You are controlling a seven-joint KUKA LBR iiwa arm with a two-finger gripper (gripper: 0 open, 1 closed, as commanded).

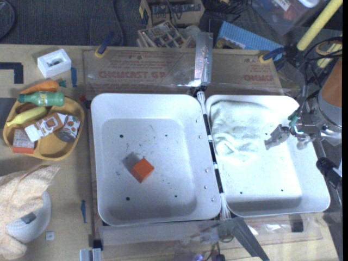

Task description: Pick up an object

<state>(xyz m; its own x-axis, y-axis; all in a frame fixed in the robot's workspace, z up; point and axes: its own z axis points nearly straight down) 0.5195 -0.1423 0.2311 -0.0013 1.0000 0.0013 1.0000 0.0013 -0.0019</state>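
An orange block (143,169) lies alone in the left bin (109,113), left of its centre, casting a grey shadow beside it. A crumpled white cloth (237,128) covers the back left part of the right bin (272,200). My gripper (285,143) hangs over the right bin's right half, just right of the cloth and far from the block. Its fingers (273,139) are spread open with nothing between them.
A yellow bowl (54,151) of toy food stands on the bench at the left, with a small white box (54,62) behind it and a beige cloth (24,189) in front. Clear plastic sheeting (179,69) lines the back of the bins.
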